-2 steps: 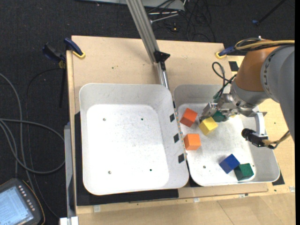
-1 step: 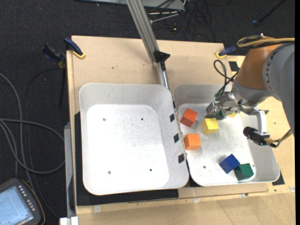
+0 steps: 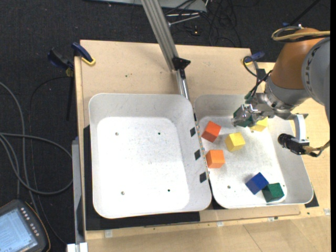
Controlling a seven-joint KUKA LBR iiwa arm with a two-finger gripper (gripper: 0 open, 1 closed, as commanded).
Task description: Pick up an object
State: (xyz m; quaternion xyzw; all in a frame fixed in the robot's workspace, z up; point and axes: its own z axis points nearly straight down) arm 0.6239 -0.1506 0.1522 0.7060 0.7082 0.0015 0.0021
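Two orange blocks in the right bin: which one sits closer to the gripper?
The upper orange cube, tilted and nearer the bin's back wall, is closer to the gripper. The other orange cube lies lower, toward the front.

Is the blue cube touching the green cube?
Yes, the blue cube sits right against the green cube in the right bin.

Wooden bench (image 3: 131, 70) on dark carpet (image 3: 31, 25); cables (image 3: 21, 140) trailing.

left bin (image 3: 100, 140) | right bin (image 3: 294, 167) | blue clamps (image 3: 79, 50) | cables (image 3: 21, 140)
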